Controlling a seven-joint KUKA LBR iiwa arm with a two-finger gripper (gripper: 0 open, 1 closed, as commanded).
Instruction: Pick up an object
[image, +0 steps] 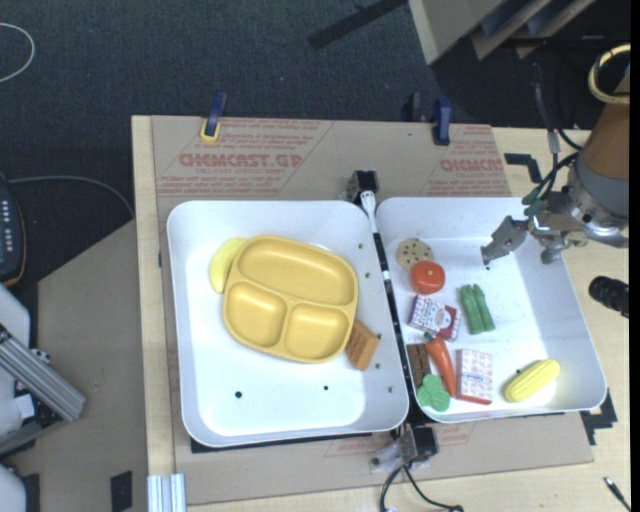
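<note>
Lying nearest: yellow plastic corn cob (531, 379), well below the spread, empty fingers (499, 243) of the gripper (524, 243). Hovering, approaching still pending. Needing a descent onto the green ridged vegetable (476, 307).

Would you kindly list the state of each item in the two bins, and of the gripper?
Gripper: open, holding nothing, over the right bin.
Yellow divided plate: right way up in the left bin, compartments bare.
Cookie: lying flat.
Tomato: loose beside the cookie.
Green vegetable: lying flat.
Carrot: lying flat.
Corn cob: lying on its side.
Brown block: against the plate's edge.
</note>
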